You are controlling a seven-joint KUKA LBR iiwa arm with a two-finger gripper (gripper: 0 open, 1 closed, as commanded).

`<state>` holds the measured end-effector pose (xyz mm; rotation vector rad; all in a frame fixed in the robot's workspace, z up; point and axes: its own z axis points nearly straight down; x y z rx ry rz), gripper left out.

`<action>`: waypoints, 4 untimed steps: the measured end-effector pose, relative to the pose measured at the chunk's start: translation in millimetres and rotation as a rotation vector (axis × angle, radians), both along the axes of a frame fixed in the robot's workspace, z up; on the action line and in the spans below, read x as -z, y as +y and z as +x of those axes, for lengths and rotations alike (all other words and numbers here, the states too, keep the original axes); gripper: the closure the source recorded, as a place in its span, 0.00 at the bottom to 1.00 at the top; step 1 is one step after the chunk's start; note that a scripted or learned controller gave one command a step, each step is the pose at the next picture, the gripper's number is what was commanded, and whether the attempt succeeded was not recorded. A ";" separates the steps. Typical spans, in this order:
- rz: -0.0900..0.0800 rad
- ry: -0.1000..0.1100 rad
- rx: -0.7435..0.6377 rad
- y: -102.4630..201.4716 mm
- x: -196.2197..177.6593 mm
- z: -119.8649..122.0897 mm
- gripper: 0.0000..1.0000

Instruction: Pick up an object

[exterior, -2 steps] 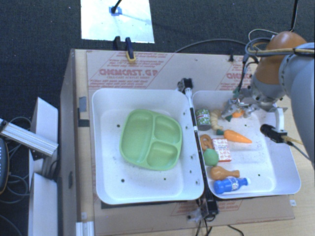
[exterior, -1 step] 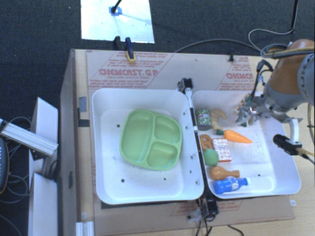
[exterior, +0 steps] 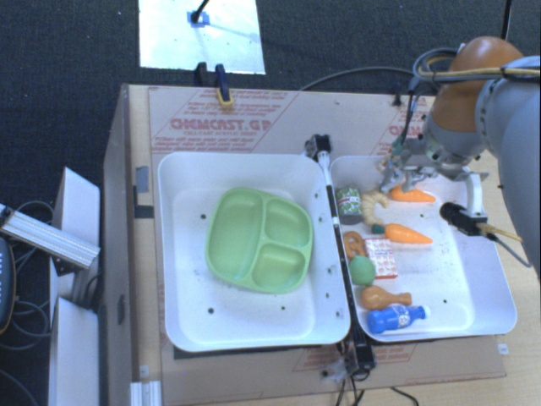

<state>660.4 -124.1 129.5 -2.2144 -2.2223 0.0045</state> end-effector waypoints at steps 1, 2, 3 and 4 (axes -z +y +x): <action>-0.001 -0.008 -0.001 61.4 -55.6 -48.0 1.00; -0.002 -0.006 0.002 21.2 -39.0 -63.0 1.00; -0.001 -0.006 0.003 -8.8 -78.4 -104.9 1.00; -0.001 -0.006 0.002 -8.3 -78.2 -104.8 0.00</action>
